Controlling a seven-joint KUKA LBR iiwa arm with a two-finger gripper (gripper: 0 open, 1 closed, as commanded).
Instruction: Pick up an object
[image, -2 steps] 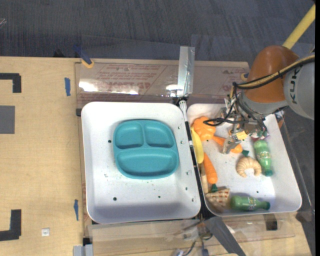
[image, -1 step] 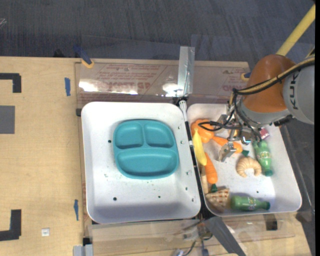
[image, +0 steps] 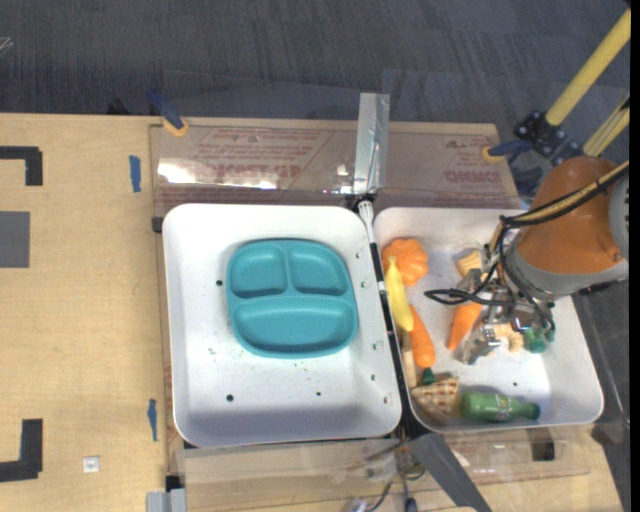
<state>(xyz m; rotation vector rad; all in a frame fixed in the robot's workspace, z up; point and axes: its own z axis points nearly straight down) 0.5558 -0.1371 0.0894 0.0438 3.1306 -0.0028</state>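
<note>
The right bin (image: 575, 385) holds several small objects. An orange round fruit (image: 408, 257) lies at its far left, with a yellow banana (image: 398, 295) and a carrot (image: 423, 343) running down the left wall. A second orange carrot-shaped piece (image: 464, 322) lies mid-bin. My gripper (image: 487, 335) is down in the bin right beside that piece, under the orange wrist band (image: 570, 225). A green bottle (image: 497, 405) lies on its side along the near wall. Cables and the wrist hide what is under the gripper.
The left bin (image: 190, 380) holds a teal divided plate (image: 291, 297). A tan block (image: 470, 263) sits at the back of the right bin, a small green item (image: 537, 340) right of the gripper, and a beige ribbed object (image: 436, 392) by the bottle.
</note>
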